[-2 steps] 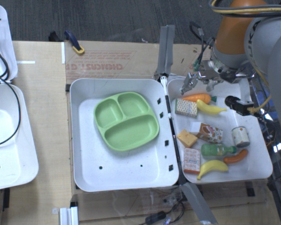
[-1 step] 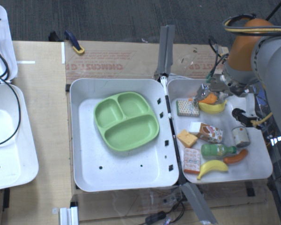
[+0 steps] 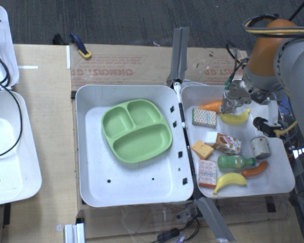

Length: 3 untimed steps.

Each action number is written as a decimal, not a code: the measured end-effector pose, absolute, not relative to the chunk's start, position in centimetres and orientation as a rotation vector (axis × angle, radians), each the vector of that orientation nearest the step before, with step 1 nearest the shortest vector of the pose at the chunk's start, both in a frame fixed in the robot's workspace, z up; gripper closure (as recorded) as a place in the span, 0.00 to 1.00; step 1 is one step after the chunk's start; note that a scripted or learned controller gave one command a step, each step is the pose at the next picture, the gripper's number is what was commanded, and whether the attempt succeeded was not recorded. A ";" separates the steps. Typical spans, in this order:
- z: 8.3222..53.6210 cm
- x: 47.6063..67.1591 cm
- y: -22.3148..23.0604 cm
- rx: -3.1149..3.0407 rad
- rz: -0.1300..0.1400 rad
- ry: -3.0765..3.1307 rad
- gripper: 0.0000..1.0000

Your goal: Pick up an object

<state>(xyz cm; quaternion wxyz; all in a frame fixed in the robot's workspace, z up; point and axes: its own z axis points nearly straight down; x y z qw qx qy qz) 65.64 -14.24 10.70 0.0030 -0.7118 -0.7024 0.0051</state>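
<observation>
Nearest us, along the lower edge of the right white bin (image 3: 281, 184), we see a curved yellow toy banana (image 3: 228, 181) beside a speckled pink-and-white carton (image 3: 207, 172). Just above them lie a green plastic bottle (image 3: 234, 162) on its side and a red-orange sausage shape (image 3: 254, 170), then a small grey tin can (image 3: 260, 148), a wedge of orange toy cheese (image 3: 202, 149) and a brown printed snack box (image 3: 228, 144).

In the left white bin (image 3: 91, 186) sits a light green divided plate (image 3: 137, 130), untouched.

Farther back, toward the upper right of the frame, the two-finger gripper (image 3: 232, 105) is lowered over a second yellow banana (image 3: 235, 117), with an orange carrot-like piece (image 3: 211, 106) just left of it. That banana's long axis runs left to right across the frame, ends curling upward.

We cannot tell how wide the tool stands, nor whether it has hold of anything. We judge the pick as not yet done: the banana looks to rest on the bin floor, so grasp and lift remain.
</observation>
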 end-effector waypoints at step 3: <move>9.7 65.8 -12.2 -1.910 0.011 -2.495 0.00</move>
